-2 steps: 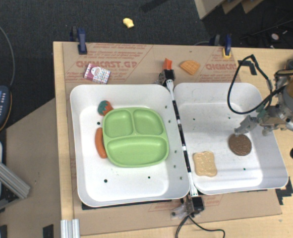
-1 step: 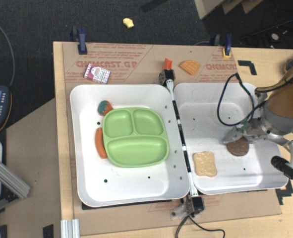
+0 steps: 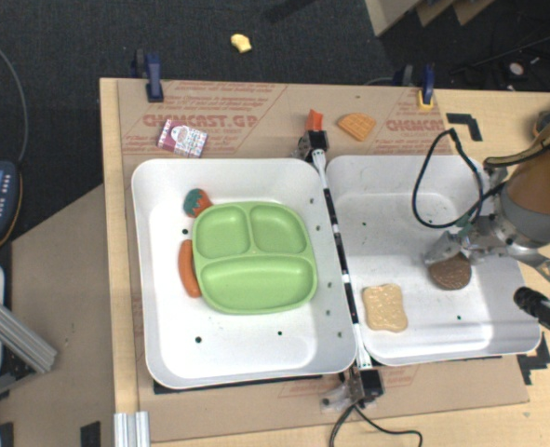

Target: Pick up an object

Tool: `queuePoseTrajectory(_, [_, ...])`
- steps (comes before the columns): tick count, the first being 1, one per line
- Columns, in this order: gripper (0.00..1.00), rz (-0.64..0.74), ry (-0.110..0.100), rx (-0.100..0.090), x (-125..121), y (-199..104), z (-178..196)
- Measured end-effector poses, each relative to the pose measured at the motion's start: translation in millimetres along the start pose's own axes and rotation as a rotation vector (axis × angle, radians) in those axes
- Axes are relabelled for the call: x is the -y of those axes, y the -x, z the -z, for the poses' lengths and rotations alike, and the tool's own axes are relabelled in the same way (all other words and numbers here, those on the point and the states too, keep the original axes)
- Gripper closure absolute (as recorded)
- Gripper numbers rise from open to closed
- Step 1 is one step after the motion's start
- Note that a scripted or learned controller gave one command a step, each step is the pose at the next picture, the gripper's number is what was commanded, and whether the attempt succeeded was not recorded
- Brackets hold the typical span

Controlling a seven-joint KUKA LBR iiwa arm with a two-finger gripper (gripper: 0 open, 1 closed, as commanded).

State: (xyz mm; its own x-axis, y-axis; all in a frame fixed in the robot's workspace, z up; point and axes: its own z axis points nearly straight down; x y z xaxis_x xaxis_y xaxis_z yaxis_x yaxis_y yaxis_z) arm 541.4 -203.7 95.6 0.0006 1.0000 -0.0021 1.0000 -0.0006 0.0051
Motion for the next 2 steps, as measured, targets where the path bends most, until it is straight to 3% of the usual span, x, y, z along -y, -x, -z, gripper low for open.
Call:
queuePoseTrajectory(1, [1.00, 0.008, 0.000, -0.002, -56, -54, -12])
queuePoseTrajectory(2, [1.00, 0.007, 0.002, -0.002, -63, -144, 94])
